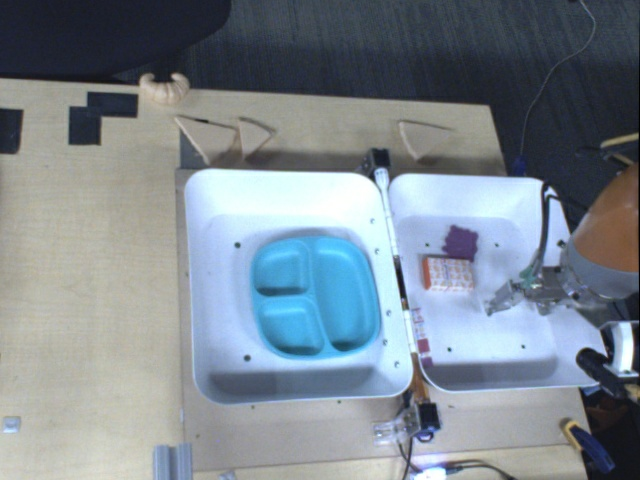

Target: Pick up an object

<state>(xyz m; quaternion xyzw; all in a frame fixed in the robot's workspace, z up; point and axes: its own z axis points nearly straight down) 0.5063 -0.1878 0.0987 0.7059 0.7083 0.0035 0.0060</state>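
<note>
Gripper [497, 302] is hovering in the right bin [500, 363], jaw state unclear (too blurry). Small box [448, 273] is lying just left of it, purple block [461, 240] beyond; box probably light, stiff, graspable across short sides.

Even, soft overhead light here, nothing harsh. The white bins [300, 193] run bright, close to washed out along their rims, with gentle grey shading pooling on the near inner walls. The blue tray [317, 293] shows a faint sheen (no hard glare). The whole frame is a touch soft and grainy, fine detail smeared. The dark floor [400, 28] at the top falls dim, and the orange band [610, 230] blurs at the right edge.
</note>
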